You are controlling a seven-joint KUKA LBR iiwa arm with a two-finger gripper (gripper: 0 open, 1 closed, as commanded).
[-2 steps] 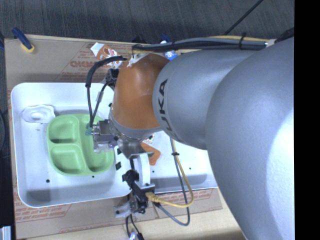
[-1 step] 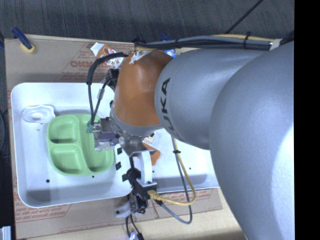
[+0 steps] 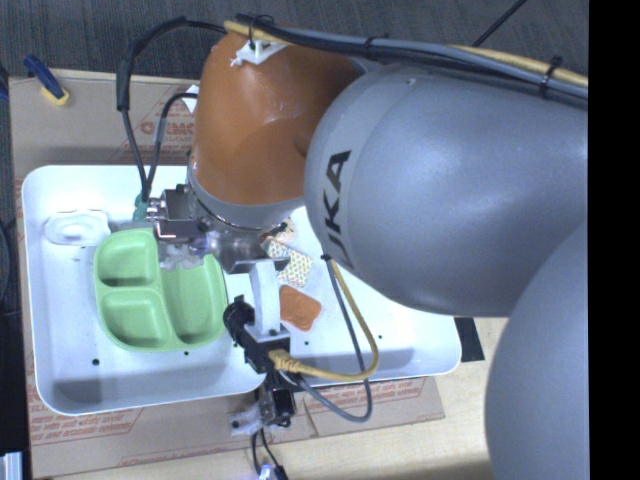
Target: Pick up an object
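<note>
A green divided tray [image 3: 150, 293] lies in the left bin [image 3: 45, 298], toward its right side. My gripper [image 3: 190, 251] hangs over the tray's upper right corner, under the orange band [image 3: 255, 118] of the wrist, which hides most of it. Whether it touches the tray cannot be made out. A clear plastic piece [image 3: 75, 228] rests in the bin's upper left corner. Just right of the wrist, an orange piece [image 3: 298, 308] and a small checkered item [image 3: 295, 264] lie by the divider between the bins.
The big grey arm [image 3: 450, 188] covers most of the right bin [image 3: 420, 353]. Black and yellow cables [image 3: 300, 370] loop over the front rim. A blue and yellow tool [image 3: 46, 78] lies beyond the bench's far left corner.
</note>
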